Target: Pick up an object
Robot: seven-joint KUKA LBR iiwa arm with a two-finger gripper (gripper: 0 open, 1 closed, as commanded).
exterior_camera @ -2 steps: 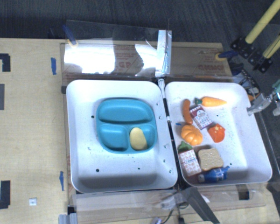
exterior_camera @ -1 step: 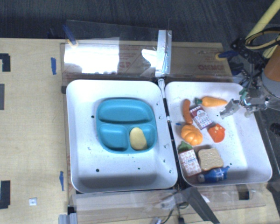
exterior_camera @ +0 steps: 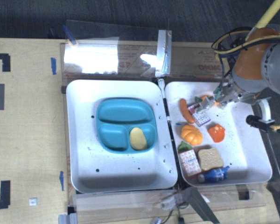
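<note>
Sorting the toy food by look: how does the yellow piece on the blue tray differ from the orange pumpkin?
The yellow piece is pale yellow, smooth and egg-shaped; the pumpkin is orange, ribbed and squat. The yellow piece lies alone in a compartment of the blue tray in the left bin; the pumpkin sits among other items in the right bin. Both are small and rounded.

Gripper (exterior_camera: 213, 98) low over right bin (exterior_camera: 252, 139) beside hot dog (exterior_camera: 186, 111); yellow potato (exterior_camera: 138, 138) in blue tray (exterior_camera: 123, 115), left bin (exterior_camera: 79, 125).

Both bins (exterior_camera: 84, 171) look like smooth white plastic with a slight sheen. The blue tray (exterior_camera: 113, 132) is matt plastic. The desk (exterior_camera: 23, 139) is pale, matt wood. A clear sheet (exterior_camera: 102, 55) glares glossy.
</note>
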